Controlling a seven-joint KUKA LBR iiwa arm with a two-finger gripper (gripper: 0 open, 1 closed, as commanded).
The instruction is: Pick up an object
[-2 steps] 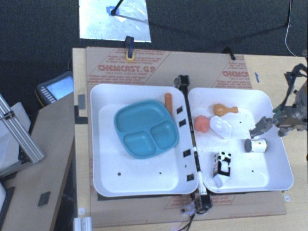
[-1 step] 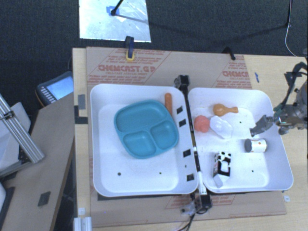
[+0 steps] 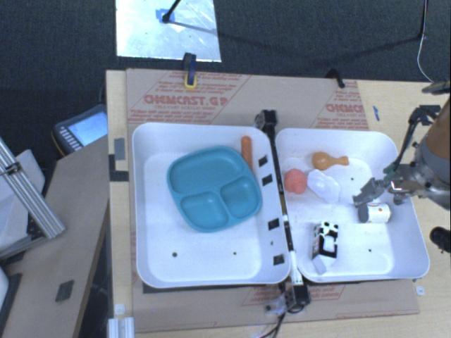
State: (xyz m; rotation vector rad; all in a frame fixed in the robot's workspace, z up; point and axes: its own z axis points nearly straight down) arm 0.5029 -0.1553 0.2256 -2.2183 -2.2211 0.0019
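Cardboard [image 3: 211, 98] with red printed lettering lies flat over the desk [image 3: 116, 118] and carries two shallow white bins with rounded corners and smooth plastic walls. In the left bin [image 3: 151, 182] sits a teal plate [image 3: 213, 188], glossy and moulded into three compartments, turned at an angle; just past its upper right corner a slim orange carrot-like stick [image 3: 246, 148] lies along the bin's right wall. A row of black clips runs down the seam where the two bins meet. In the right bin [image 3: 409, 259], near its upper left, a round pinkish-red ball [image 3: 295, 182] touches a lumpy translucent white piece [image 3: 323, 186], and behind them lies an orange gourd-shaped toy [image 3: 328, 160] with a bulbous end and a narrow neck pointing right. Nearer the front of that bin stands a small black-and-white blocky figure [image 3: 326, 239]. Further right, a short white cylinder [image 3: 379, 213] with an orange-tinted end lies on its side. The grey metal end effector [image 3: 377, 189] reaches in from the right, just above the cylinder; I cannot tell how it is set or whether it touches the cylinder.
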